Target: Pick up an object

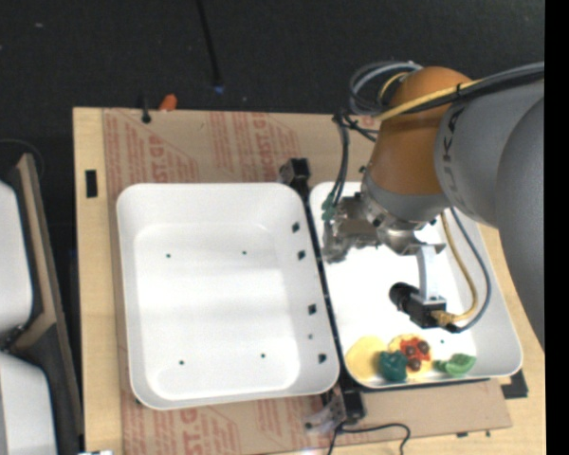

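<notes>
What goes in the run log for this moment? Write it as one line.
arm: over right bin | gripper: near divider, nothing seen held | objects: yellow piece, teal piece, red piece, green piece at near edge

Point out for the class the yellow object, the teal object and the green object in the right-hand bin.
yellow object (362,356): camera view, on its bare left part.
teal object (393,367): camera view, on its middle.
green object (460,362): camera view, on its middle, near the bin's front edge.
</notes>
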`<state>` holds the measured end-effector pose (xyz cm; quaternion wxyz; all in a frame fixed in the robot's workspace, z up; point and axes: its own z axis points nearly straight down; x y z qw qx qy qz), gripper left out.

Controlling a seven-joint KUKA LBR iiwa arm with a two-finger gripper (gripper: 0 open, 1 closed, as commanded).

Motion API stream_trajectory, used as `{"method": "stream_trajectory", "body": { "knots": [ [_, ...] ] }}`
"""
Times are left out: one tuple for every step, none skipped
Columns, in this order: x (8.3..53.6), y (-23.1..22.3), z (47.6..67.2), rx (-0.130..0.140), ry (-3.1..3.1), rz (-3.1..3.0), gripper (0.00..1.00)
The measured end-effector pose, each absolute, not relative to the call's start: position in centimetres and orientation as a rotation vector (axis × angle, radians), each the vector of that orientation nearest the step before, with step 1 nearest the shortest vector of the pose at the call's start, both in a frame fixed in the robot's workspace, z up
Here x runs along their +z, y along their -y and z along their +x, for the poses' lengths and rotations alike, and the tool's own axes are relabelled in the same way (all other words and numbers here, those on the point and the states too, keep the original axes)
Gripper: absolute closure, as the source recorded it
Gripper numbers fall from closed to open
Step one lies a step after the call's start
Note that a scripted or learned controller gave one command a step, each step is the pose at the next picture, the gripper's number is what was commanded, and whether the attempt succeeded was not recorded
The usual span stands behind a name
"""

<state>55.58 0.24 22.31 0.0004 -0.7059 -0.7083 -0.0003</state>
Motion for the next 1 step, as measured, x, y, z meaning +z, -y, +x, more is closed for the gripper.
{"method": "stream_trajectory", "body": {
  "knots": [
    [23.44, -4.34, 59.11, -0.002, 2.225, -2.218, 1.0]
  ]
}}
